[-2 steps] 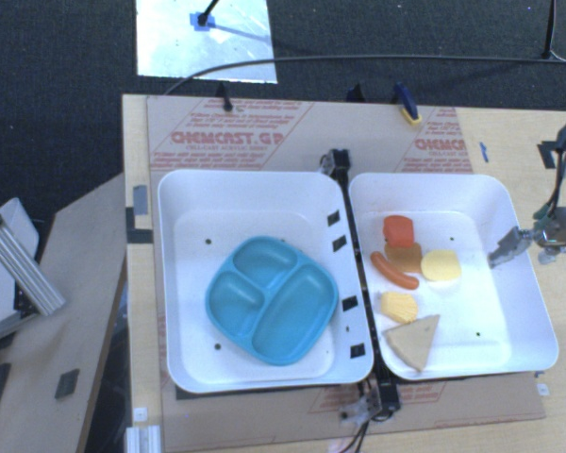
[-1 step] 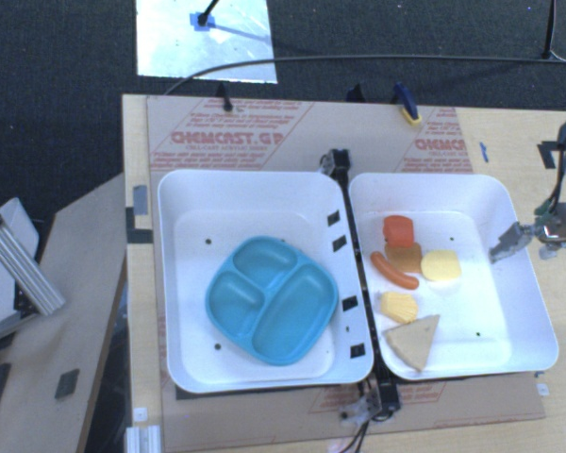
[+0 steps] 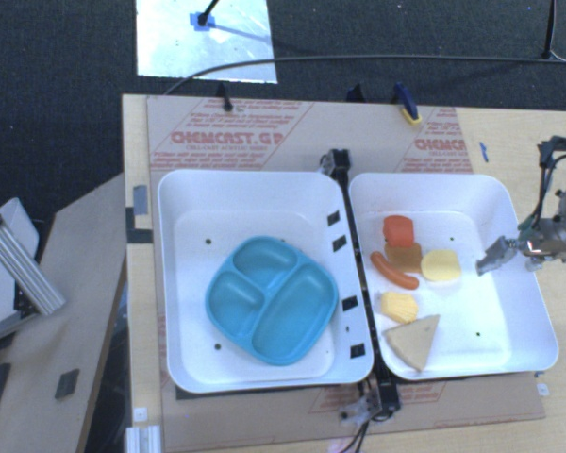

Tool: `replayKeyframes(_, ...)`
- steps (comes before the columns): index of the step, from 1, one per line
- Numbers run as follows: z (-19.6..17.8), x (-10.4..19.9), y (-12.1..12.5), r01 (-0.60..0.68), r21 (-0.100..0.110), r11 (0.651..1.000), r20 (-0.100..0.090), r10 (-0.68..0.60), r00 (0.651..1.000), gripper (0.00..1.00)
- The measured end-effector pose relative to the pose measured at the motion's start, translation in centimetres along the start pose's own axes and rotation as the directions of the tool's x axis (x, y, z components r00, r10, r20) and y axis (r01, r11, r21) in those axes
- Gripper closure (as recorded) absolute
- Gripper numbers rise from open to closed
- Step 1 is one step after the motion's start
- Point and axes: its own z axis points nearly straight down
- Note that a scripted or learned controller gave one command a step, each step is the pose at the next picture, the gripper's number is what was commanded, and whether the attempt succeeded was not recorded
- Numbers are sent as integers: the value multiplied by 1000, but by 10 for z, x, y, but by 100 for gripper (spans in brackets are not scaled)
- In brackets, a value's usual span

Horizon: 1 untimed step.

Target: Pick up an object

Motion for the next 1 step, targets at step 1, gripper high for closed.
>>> replayKeyframes(1, 48, -2, -9, -1, 2, 1000, -1, 1, 1000, 0)
